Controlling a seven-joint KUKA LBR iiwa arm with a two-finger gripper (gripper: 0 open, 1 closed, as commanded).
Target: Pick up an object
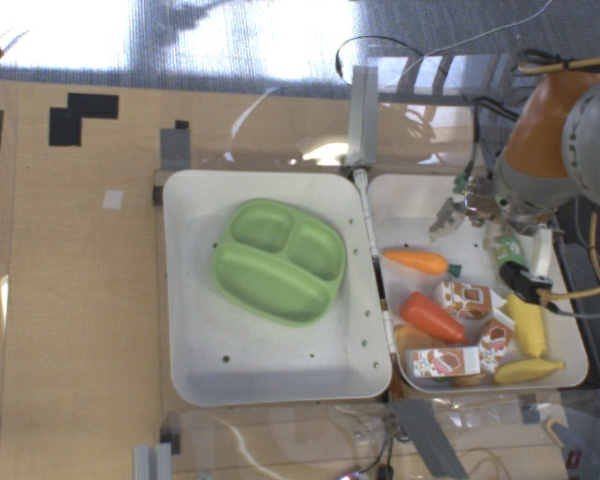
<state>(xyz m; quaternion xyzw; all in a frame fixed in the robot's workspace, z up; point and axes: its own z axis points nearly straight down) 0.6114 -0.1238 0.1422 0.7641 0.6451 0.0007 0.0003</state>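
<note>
On the wooden counter (70, 268), I am hovering open, empty jaws (458, 214) above the orange toy carrot (416, 261); crowded toys might be making them slip.

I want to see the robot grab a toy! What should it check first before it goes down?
1. Toys there to pick in the right bin: ok; carrot, banana and small cartons lie in it.
2. Gripper over the right bin: ok, near its far end.
3. Gripper right above a toy: not ok; the toys lie nearer the camera.
4. Nothing held already: ok.
5. Fingers ready: ok, they look spread.
6. Green plate out of the way: ok, in the left bin.
</note>
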